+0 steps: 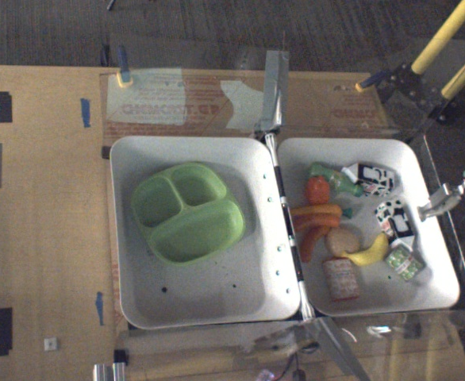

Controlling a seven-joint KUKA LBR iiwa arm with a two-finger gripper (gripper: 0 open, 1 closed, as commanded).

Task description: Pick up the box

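The pincer (439,205) hovers at the right bin's (435,292) right edge, grip unclear; the box (341,279) lies near the front.

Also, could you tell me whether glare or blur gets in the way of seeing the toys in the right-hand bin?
In the camera view, light is even and soft; the right bin shows no harsh glare. The image is coarse throughout, so the red box has unreadable print. The gripper at the frame's edge is too blurred to read.

Small reddish box (342,279) flat near the right bin's (439,296) front edge.
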